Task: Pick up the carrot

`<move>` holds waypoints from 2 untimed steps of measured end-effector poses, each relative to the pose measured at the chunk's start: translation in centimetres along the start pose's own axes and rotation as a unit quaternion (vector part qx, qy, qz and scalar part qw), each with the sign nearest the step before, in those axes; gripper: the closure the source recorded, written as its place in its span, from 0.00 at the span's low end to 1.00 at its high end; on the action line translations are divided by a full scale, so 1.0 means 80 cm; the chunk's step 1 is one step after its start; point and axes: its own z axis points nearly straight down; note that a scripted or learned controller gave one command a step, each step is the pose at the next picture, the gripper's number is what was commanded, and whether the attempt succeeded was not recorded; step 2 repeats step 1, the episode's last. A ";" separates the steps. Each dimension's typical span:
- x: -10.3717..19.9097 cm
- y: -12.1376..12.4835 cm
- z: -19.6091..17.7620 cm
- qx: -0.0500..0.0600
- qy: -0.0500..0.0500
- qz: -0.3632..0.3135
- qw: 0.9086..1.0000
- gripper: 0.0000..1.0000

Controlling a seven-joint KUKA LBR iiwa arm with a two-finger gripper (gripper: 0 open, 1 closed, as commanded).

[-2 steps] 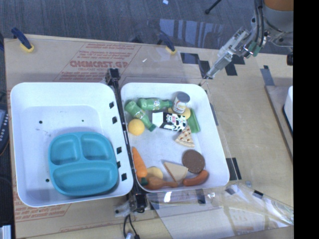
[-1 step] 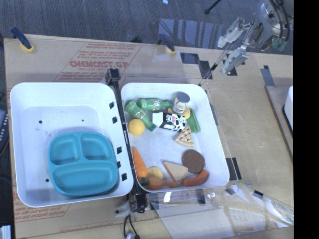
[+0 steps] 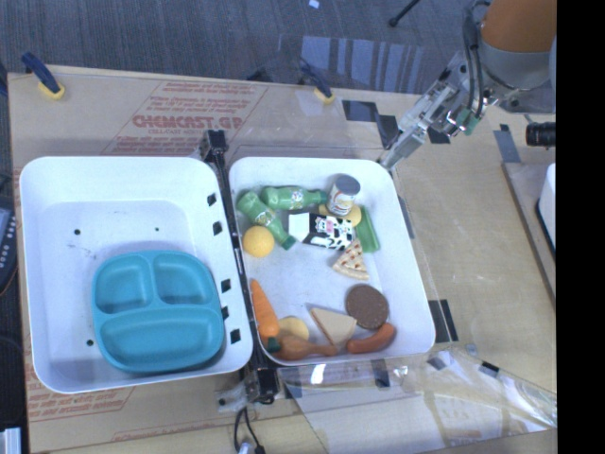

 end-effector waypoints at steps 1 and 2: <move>-0.004 0.006 -0.058 -0.001 -0.005 -0.147 0.989 0.00; -0.004 0.006 -0.058 -0.001 -0.005 -0.147 0.989 0.00</move>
